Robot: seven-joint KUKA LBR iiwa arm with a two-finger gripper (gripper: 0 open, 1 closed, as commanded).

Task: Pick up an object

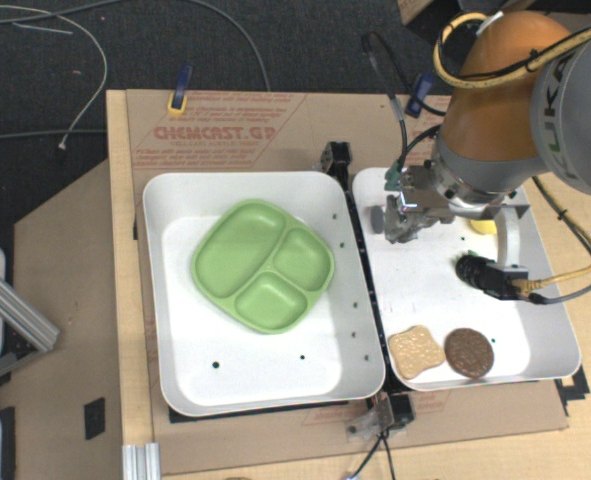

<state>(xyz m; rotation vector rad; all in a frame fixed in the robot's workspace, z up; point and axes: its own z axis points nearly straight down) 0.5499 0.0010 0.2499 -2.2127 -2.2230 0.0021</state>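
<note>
My gripper (403, 218) hangs over the upper left part of the right bin (405, 288), close to the wall between the two bins. Nothing can be seen held in it. A tan square cracker (415, 352) lies at the front of that bin, and a round brown cookie (469, 352) sits just to its right. A small yellow object (482, 227) peeks out from under the arm's wrist. All three lie apart from the gripper.
The left bin (175, 298) holds a green divided plate (263, 264). A black fitting (487, 274) on a yellow cable hangs from the arm over the right bin. The orange and grey arm (500, 88) covers the bin's back right.
</note>
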